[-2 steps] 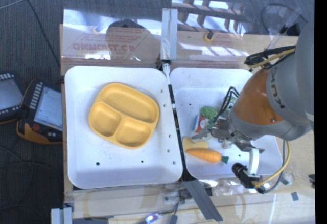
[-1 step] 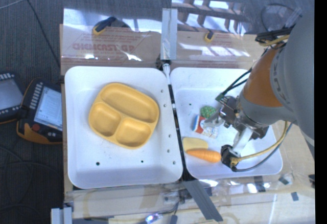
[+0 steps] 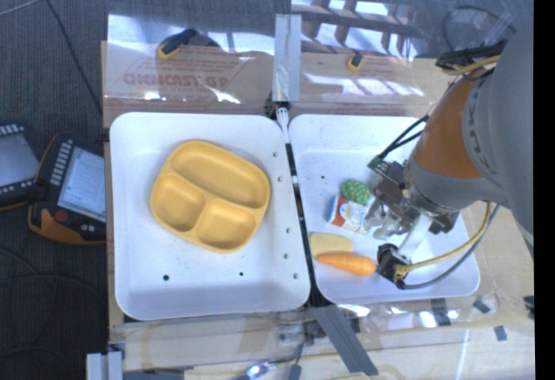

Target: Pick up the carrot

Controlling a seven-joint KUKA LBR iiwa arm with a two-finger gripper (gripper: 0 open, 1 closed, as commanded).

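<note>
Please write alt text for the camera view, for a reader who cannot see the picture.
An orange carrot lies near the front of the right bin, with the arm's pincer just above and to its right, not holding it. A pale yellow piece, a small packet and a green item lie nearby; the left bin holds a yellow divided plate.

Robotics lab: grey carpet floor (image 3: 52, 40), trailing cables (image 3: 61, 9), teach pendant (image 3: 74, 192), bench bins (image 3: 208, 296).

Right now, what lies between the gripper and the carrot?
Bare white bin floor; the camera view shows the gripper just up-right of the carrot in the right bin.
</note>
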